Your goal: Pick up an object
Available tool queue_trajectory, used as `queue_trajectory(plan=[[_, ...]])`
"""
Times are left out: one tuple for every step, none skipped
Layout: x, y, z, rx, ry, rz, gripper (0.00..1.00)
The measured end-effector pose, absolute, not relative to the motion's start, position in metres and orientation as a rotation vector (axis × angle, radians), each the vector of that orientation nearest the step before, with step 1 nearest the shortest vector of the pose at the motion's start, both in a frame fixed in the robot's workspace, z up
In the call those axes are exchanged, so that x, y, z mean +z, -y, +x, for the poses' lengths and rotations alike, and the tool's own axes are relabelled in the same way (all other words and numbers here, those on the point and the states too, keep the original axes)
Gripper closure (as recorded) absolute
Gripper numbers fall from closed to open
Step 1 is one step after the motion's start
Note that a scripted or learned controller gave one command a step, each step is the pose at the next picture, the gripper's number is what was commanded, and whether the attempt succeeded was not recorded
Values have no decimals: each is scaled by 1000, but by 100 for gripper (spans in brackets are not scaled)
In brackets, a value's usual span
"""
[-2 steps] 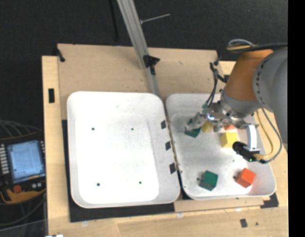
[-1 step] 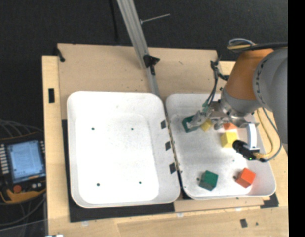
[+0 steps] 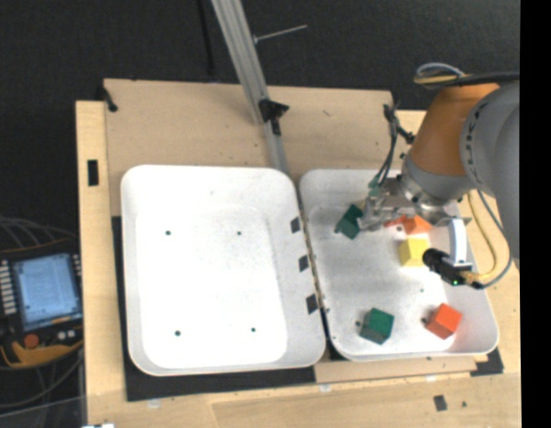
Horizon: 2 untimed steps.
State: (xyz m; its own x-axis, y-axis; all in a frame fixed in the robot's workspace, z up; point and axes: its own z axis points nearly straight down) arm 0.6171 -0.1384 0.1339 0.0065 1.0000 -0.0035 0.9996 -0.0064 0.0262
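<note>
The right bin holds several blocks. A green block lies near its upper left, tilted. My gripper hangs just right of that block, close to it or touching it; I cannot make out any contact. A yellow block and a partly hidden orange block sit right under the wrist. A second green block and another orange block lie near the bin's front edge.
The left bin stands beside the right one, its rim touching it. A slanted metal pole rises behind the bins. A handheld control pendant lies off the bench at the left.
</note>
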Motion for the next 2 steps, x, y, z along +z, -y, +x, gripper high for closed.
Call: queue_trajectory(plan=[[184, 148, 620, 6, -2214, 2222, 100], [235, 149, 622, 7, -2220, 2214, 100]])
